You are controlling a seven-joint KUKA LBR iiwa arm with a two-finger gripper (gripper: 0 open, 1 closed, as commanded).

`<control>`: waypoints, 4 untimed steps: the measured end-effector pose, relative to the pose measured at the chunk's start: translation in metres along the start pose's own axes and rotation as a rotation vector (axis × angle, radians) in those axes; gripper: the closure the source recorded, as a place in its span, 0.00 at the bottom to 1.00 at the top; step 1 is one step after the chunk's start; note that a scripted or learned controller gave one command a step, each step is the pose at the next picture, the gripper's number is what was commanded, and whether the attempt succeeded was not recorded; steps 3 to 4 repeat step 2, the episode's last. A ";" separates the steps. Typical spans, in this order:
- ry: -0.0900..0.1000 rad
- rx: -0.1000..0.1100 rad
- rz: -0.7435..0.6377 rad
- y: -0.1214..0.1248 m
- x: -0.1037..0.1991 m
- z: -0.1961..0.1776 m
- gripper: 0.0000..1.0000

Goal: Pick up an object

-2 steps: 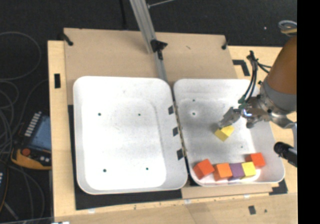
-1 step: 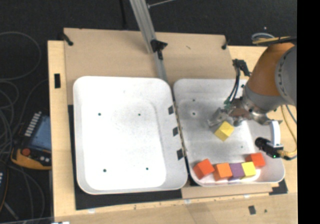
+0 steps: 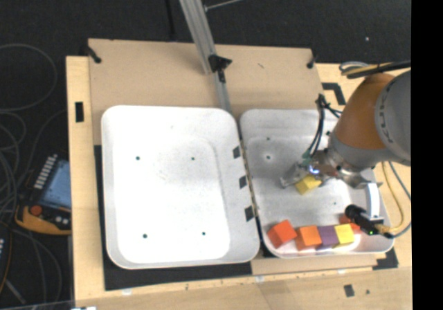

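The gripper (image 3: pixel 302 178) sits low in the right bin (image 3: pixel 270 137) against a yellow block (image 3: pixel 308 185) at its five o'clock, grasp unconfirmed; I cannot tell its opening, so next comes a clean lift.

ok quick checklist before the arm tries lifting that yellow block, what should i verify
1. End effector over the right bin: ok.
2. Yellow block right at the end effector: ok.
3. Yellow block actually between the fingers: cannot tell.
4. Yellow block apart from the row of orange block, second orange block, purple block and yellow-topped block at the near wall: ok.
5. Block's contact with the bin floor: cannot tell.
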State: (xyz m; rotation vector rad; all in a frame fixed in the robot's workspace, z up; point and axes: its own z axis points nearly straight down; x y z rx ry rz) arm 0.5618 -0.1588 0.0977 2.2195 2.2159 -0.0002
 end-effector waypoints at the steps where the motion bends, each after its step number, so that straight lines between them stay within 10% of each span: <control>1: 0.000 -0.002 0.006 0.001 -0.002 -0.011 1.00; 4: 0.003 0.000 -0.007 0.026 0.038 0.000 1.00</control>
